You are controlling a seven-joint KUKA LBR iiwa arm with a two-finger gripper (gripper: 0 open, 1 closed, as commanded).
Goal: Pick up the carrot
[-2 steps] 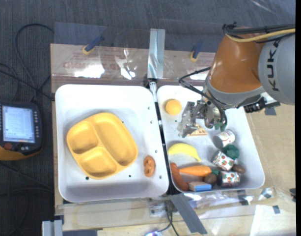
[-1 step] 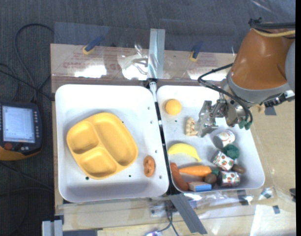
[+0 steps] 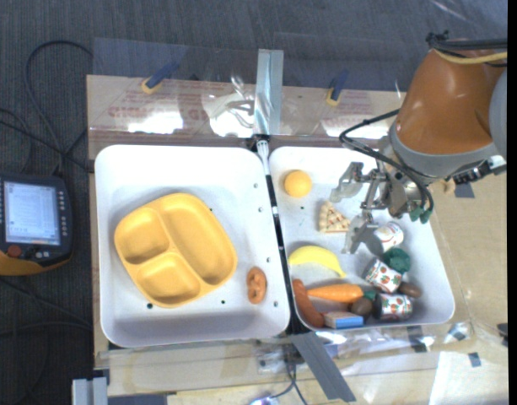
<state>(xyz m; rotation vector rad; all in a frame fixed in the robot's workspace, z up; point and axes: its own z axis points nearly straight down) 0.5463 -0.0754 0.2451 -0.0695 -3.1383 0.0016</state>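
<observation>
While the arm is hanging over the right bin, here's the layout:

Room: right bin (image 3: 279,226) is looking crowded along its near edge, more open white floor sitting up around the orange ball (image 3: 297,183).
Left bin: left bin (image 3: 106,251) is holding a yellow divided tray (image 3: 174,247) and a small pretzel-like piece (image 3: 255,284) near the divider.
Carrot: carrot (image 3: 334,293) is lying flat by the near wall, orange, tapered, squeezed between the banana (image 3: 317,260) and a blue block (image 3: 342,319).
Gripper: gripper (image 3: 358,202) is hovering with fingers spread, gripping nothing, next to the cracker (image 3: 332,218), apart from the carrot.
</observation>
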